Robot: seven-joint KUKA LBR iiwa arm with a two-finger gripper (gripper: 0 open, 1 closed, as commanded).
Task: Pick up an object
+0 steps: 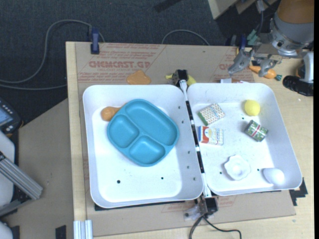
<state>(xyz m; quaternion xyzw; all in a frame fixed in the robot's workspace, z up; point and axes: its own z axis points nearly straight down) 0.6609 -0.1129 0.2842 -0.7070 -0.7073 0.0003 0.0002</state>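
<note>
My gripper (250, 63) hangs above the back edge of the right bin (284, 133), at the top right. Its fingers (239, 62) are spread open with nothing between them. Inside that bin lie a yellow lemon (252, 107), a green can (256, 130) on its side, a patterned box (212, 113), a red, white and blue carton (210, 135), a flat white egg-shaped piece (236, 167) and a white egg (273, 175). The left bin (94, 158) holds a blue divided plate (143, 132) with an orange item (107, 113) at its left edge.
An orange piece (138, 77) lies on the board behind the left bin. A black and yellow clamp (180, 76) sits where the bins meet. A small orange object (269, 74) rests just right of the gripper, outside the bin. Cables run over the dark floor behind.
</note>
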